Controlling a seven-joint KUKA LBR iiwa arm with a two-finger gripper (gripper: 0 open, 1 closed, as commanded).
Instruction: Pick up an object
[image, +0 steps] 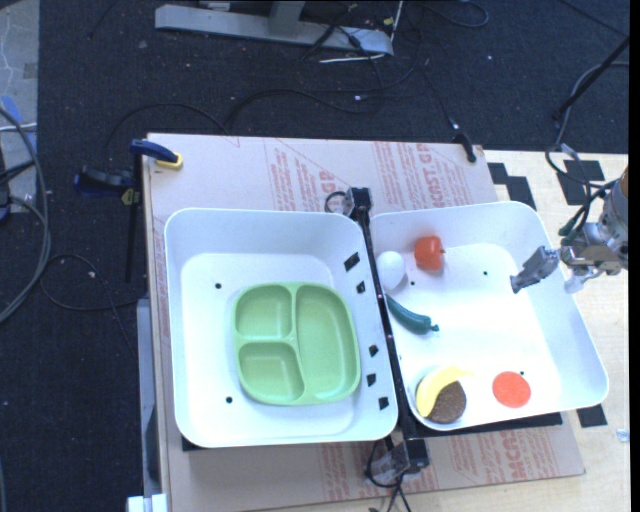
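The right bin (560, 320) holds a red-orange round piece (429, 253) and a white ball (390, 266) near its far left corner. A teal curved piece (410, 315) lies by the left wall. A yellow and brown piece (445, 395) and a flat orange-red disc (512, 389) rest near the front wall. My gripper (557, 273) hangs over the bin's right rim, well to the right of the red-orange piece. It is open, with nothing between its fingers.
The left bin (200, 300) holds a pale green divided plate (296, 343). A black divider strip (372, 310) runs between the bins. Cables and a blue clamp (155, 153) lie on the dark floor beyond the bench.
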